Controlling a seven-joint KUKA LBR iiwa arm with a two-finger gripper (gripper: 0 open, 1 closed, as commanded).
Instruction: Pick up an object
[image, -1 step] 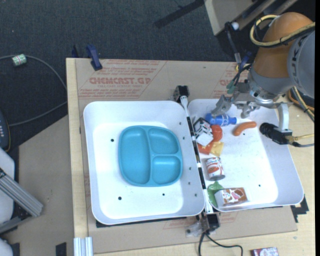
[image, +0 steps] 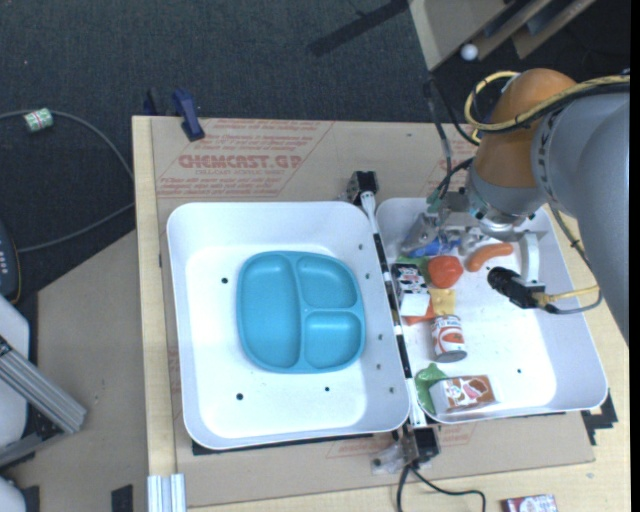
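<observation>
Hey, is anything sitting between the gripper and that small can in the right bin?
Yes. The gripper is at the bin's far end, among a blue item and an orange sausage-shaped toy. The small can lies nearer the camera, with a red tomato-like toy and a yellow piece between them.

Setting: robotics lab | evidence: two white bins (image: 190, 300) fixed on a table (image: 150, 400) topped with printed board — left of the jaws | loose cables (image: 70, 125) over dark carpet (image: 250, 60) | aluminium framing (image: 40, 390) at far left — test-rig clutter.
</observation>
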